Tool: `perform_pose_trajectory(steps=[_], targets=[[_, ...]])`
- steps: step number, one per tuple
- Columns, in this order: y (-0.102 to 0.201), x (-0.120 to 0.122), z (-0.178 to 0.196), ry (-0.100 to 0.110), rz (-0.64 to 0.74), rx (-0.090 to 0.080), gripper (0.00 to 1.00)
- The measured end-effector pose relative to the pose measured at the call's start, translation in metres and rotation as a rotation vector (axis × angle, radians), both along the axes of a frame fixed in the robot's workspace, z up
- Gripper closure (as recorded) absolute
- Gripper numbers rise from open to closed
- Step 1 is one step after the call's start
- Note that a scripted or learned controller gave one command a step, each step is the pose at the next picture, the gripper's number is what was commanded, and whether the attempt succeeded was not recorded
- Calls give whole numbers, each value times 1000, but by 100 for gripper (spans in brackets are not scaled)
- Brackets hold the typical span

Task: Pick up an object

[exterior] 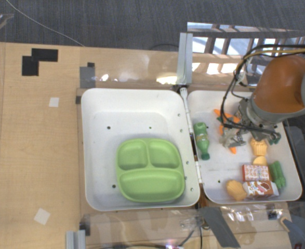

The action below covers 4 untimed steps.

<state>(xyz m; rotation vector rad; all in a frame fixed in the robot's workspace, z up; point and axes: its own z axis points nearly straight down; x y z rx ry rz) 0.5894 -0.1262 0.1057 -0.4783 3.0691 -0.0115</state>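
A pale wooden tabletop (pixel 32 154) carries two white bins: the left bin (pixel 97 113) holds one green divided plate (pixel 150 170). The right bin (pixel 207 183) holds one green bottle (pixel 201 140), several orange carrot pieces (pixel 234 149), two yellow food bits, a red carton (pixel 256 173), another carton and a green piece. The jaws (pixel 239 138) hang among the carrots, at three o'clock from the bottle; whether apart or together, I cannot tell.

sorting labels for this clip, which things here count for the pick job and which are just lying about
For the job:
hand
green bottle
orange pieces
yellow piece
carton
yellow lump
green piece
right bin

Lying about:
green divided plate
left bin
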Motion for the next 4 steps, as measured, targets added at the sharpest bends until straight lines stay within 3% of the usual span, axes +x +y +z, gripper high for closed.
perform_pose_trajectory(steps=[1,2,3,4], targets=[[-33,-14,-14,17,334,-8,100],[-34,-15,-15,20,333,-9,0],[17,11,-16,19,345,-8,0],[19,16,0,1,345,-8,100]])
